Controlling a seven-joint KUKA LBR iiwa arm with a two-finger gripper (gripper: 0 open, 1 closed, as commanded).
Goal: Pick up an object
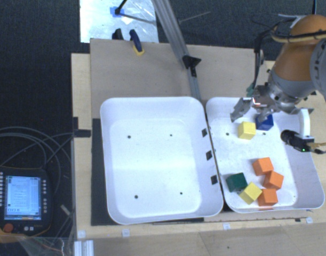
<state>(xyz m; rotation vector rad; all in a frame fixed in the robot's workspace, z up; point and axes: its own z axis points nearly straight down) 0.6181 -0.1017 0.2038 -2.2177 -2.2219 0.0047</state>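
The right bin (310, 180) holds several small blocks. A yellow cube (247, 130) and a blue block (265, 123) lie close together near its far end. My gripper (255, 114) hangs over that spot, open, one grey finger (240, 110) splayed to the left above the yellow cube. The blue block sits just under the gripper's right side, partly hidden by it; I cannot tell whether anything touches it. Near the bin's front lie a green cube (237, 182), another yellow cube (252, 192) and three orange cubes (263, 165), (273, 180), (268, 197).
The left bin (152, 101) stands alongside, sharing a raised divider edge (211, 153) with black clips. A slanted metal pole (176, 36) crosses the back of the bench. A black attachment (293, 138) juts from the wrist over the right bin.
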